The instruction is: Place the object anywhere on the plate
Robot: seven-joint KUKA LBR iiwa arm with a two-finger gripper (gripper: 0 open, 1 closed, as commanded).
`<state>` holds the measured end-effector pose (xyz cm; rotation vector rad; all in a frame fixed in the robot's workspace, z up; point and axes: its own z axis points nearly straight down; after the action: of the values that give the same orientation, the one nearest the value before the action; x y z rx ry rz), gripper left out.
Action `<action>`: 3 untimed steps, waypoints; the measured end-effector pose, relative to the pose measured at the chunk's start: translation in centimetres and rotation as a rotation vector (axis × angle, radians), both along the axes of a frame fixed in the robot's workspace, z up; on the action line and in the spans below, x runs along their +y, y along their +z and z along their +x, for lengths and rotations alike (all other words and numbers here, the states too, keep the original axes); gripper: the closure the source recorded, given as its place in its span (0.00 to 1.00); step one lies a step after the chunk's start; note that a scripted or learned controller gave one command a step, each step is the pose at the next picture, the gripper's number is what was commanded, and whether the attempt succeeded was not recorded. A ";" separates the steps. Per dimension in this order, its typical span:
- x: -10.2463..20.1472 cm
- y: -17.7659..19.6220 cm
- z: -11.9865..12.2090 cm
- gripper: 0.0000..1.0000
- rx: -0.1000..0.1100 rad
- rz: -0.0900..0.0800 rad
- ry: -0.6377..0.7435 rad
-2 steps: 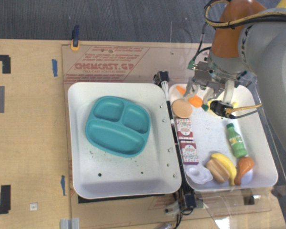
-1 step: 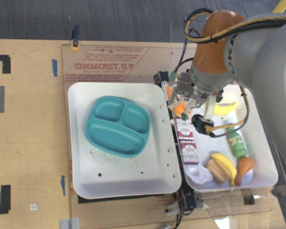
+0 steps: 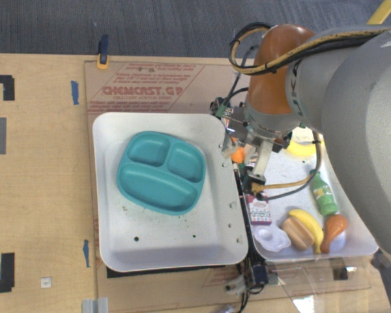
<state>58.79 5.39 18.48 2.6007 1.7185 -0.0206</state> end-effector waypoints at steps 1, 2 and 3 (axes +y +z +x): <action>1.4 -0.4 -0.3 0.00 0.009 0.025 0.003; 1.4 0.2 -0.2 1.00 0.014 0.023 0.005; 1.4 0.1 -0.2 0.00 0.015 0.024 0.004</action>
<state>58.60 6.81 18.63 2.6205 1.7390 -0.0198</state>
